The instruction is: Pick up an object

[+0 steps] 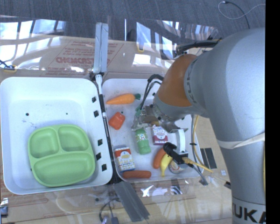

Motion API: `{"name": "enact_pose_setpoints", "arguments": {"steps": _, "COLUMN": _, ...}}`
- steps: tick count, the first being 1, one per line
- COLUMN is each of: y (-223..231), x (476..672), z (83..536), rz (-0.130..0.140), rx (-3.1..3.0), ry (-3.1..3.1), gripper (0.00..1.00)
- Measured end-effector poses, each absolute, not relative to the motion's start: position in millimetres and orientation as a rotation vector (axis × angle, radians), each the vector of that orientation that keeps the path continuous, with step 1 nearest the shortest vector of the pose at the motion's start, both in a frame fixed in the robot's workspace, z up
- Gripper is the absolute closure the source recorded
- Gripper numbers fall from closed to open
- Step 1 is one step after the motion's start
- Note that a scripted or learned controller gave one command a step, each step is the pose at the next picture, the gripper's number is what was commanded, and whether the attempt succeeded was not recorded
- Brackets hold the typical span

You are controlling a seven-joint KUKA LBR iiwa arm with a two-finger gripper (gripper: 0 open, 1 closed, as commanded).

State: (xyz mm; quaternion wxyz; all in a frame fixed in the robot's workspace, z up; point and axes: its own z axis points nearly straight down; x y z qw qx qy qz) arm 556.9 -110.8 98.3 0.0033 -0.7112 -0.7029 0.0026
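Objects for picking all sit in the right-hand shallow white bin (pixel 126 84), none lifted. Largest to smallest:

- Grey KUKA arm with orange wrist band (pixel 214 87) comes in from the right and covers that bin's right half.
- Left-hand shallow white bin (pixel 18 101) carries a light green three-compartment plastic plate (pixel 60 155) in its near half.
- Gripper (pixel 141 120) hangs low over the middle of the right bin, just above the green bottle. Cannot tell its finger state, and no item is seen in its grasp.
- Orange plastic carrot with green top (pixel 122 98) lies crosswise near the far wall.
- Small orange-and-white juice carton (pixel 124 158) stands near the front left.
- Green plastic bottle (pixel 142 141) lies mid-bin, directly under the gripper; contact unclear.
- Red-and-white small box (pixel 159 135) sits just right of the bottle.
- Reddish-brown toy sausage (pixel 136 174) lies along the front wall.
- Orange-red toy pepper (pixel 116 120) sits near the left wall.
- Yellow toy banana (pixel 164 164) lies beside a small orange oblong piece (pixel 157 159), front right, partly under a black fitting.

Counter (pixel 46 199) under the bins is light wood.
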Motion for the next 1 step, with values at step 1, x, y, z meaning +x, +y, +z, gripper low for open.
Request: {"name": "enact_pose_setpoints", "arguments": {"steps": 1, "y": -26.9, "x": 635.2, "z": 191.1, "rz": 0.003, "rx": -2.219, "ry": -2.220, "gripper": 1.00}}
